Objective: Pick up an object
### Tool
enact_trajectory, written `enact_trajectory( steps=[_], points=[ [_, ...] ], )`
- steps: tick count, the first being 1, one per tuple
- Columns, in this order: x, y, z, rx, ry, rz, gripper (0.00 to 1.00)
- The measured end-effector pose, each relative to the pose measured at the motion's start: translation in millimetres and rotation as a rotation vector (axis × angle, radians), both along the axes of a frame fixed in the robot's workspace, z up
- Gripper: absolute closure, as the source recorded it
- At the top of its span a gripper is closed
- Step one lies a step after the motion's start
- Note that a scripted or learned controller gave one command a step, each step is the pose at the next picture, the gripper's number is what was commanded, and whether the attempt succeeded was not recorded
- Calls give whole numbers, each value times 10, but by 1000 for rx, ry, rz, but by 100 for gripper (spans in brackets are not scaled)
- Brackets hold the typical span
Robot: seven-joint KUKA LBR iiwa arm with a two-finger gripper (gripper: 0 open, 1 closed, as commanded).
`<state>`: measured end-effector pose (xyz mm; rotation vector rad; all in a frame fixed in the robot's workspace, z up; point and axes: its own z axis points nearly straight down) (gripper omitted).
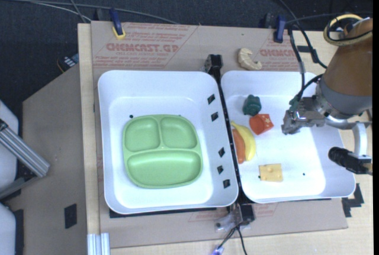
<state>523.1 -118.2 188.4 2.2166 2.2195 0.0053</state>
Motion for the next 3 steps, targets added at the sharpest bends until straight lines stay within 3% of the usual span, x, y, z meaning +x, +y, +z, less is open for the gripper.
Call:
enact_trajectory(
  steps=[2, 3],
  points=[
    [73, -12, 764, 0, 1, 0, 100],
    [286, 417, 793, 2, 3, 3, 100]
  ],
)
